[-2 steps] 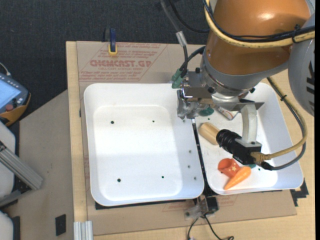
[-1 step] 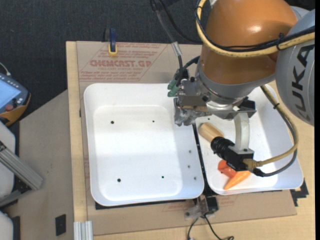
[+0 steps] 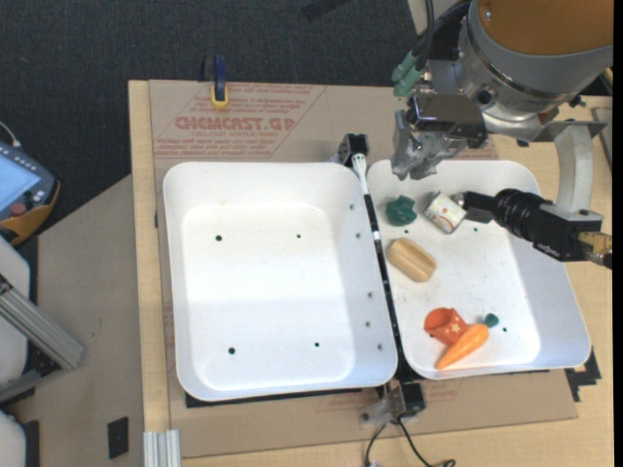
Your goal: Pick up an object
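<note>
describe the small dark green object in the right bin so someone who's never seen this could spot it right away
Start at the right white bin of the two on the bench, and look to its far left corner, beside the divider. The small dark green lumpy object lies there, just below the gripper. It is the only all-green thing, darker than the tan oval bread roll nearer the camera and the white cylinder to its right.

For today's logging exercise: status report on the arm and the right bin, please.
Gripper above right bin's far edge, nothing between fingers. Nearest: green piece, white cylinder. Bread roll, carrot nearer camera. Path unobstructed.
</note>
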Controlling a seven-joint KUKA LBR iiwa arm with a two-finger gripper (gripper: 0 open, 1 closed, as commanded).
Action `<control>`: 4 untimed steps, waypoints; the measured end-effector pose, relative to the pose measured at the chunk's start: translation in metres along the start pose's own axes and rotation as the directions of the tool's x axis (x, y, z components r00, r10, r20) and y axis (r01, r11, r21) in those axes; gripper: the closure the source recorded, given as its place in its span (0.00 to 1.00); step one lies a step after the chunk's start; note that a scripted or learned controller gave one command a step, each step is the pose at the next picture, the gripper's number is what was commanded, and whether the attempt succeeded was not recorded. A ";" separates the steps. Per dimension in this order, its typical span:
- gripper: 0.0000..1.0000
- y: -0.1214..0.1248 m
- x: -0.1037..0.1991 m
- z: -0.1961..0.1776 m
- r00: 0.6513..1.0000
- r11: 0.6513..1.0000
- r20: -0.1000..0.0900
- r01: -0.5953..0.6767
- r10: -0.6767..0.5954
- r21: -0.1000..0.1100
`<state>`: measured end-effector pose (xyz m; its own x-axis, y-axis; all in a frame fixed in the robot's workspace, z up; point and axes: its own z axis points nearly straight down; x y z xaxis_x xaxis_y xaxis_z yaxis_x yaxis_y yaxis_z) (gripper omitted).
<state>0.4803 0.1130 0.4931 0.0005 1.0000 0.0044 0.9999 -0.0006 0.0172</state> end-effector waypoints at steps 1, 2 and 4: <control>1.00 0.075 0.036 0.028 1.000 1.000 0.005 0.003 -0.003 0.015; 1.00 0.063 0.071 0.001 1.000 1.000 0.001 0.006 -0.006 0.011; 1.00 0.031 0.113 -0.042 1.000 1.000 0.002 0.003 -0.003 0.012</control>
<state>0.5103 0.2253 0.5364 -0.0026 1.0000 0.0027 1.0000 0.0026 0.0052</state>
